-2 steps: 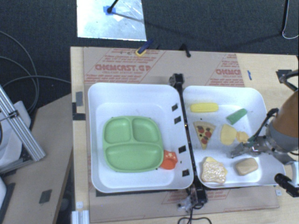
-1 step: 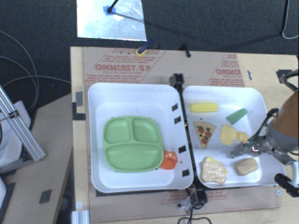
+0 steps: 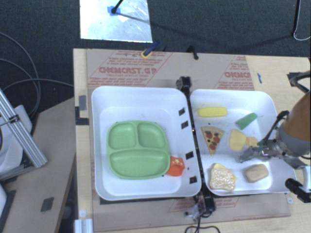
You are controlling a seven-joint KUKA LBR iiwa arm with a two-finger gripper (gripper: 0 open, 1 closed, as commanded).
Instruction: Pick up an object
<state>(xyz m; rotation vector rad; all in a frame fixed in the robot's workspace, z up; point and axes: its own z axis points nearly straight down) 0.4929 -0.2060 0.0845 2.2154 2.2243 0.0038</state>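
The gripper (image 3: 248, 155) sits low in the right bin (image 3: 265, 101), its fingers (image 3: 242, 158) spread apart and grasping nothing. Counted around the gripper: one yellow cheese wedge (image 3: 237, 140) just above, one tan bread roll (image 3: 256, 173) just below, one pizza slice (image 3: 212, 138) to its left with the tip pointing down, one corn cob (image 3: 212, 112) with its long axis horizontal, one green block (image 3: 246, 121) lying diagonally, one cracker (image 3: 222, 177). Open floor remains between the gripper and the pizza slice. The left bin (image 3: 141, 95) holds one green divided plate (image 3: 137, 149) and one orange toy (image 3: 176, 166).
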